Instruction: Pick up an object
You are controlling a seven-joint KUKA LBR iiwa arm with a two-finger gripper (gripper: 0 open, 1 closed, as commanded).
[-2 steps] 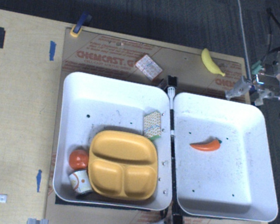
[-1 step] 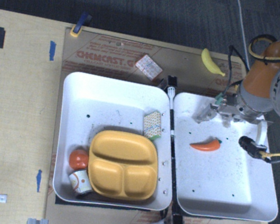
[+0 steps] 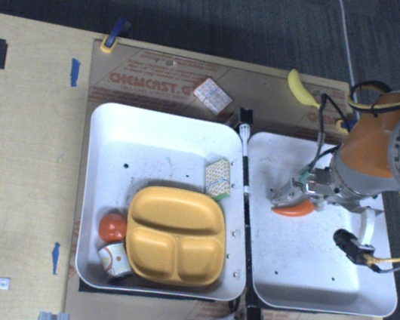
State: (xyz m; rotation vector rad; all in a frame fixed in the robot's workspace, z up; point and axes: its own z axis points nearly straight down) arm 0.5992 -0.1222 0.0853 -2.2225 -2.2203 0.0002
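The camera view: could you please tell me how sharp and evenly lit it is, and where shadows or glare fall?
In the camera view the light is soft and even, with no strong glare on the white bins; the yellow tray casts a faint shadow on the bin floor; the claw and the orange object beneath it look slightly soft, and the small print on the brown board is blurred.

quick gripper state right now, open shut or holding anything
gripper: low in the right bin, right at the orange object; open or shut cannot be told, and no grasp is visible.
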